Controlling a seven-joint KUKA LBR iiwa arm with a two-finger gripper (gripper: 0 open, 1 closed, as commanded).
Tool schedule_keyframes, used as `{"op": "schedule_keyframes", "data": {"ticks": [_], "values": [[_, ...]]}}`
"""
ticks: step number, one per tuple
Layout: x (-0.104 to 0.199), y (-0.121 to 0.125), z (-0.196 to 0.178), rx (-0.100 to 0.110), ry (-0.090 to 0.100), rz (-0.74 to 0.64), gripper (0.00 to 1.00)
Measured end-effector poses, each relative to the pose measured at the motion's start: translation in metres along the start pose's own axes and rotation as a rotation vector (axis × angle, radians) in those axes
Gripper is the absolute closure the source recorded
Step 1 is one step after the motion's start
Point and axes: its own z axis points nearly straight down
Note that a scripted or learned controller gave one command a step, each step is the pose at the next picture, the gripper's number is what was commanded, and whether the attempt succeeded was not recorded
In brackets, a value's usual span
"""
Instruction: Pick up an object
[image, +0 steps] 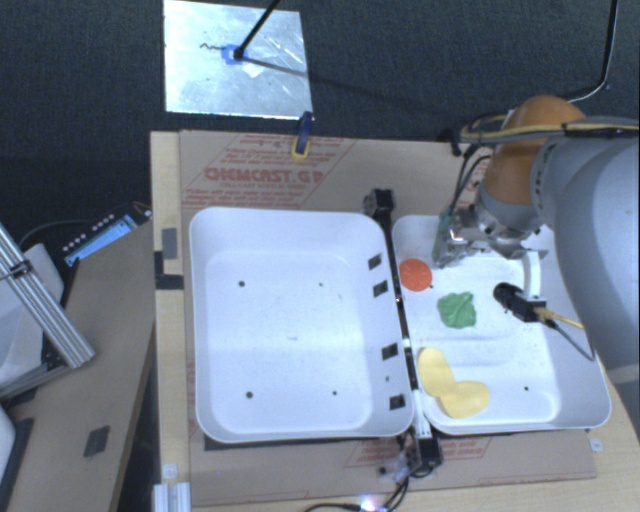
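Orange ball (416, 273), green lump (458, 309), yellow piece (450, 385) lie unpicked in right bin (525, 375); hand (447, 250) near ball, opening can't tell.

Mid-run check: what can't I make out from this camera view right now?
Right bin: far right corner, camera view, hidden behind the arm.
Gripper: height above the bin floor, camera view, slant and blur.
Green object: what it is, camera view, too small and soft.

A printed cardboard sheet (262, 168) covers the tabletop (166, 380). On the sheet sit two white bins - left bin (290, 345) beside right bin (522, 372), rims meeting.
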Motion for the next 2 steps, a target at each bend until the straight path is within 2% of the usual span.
{"op": "schedule_keyframes", "data": {"ticks": [1,2], "values": [[0.016,-0.006,-0.132,-0.008,-0.001,-0.001,1.0],[0.044,-0.061,-0.097,0.009,0.002,0.004,1.0]]}}
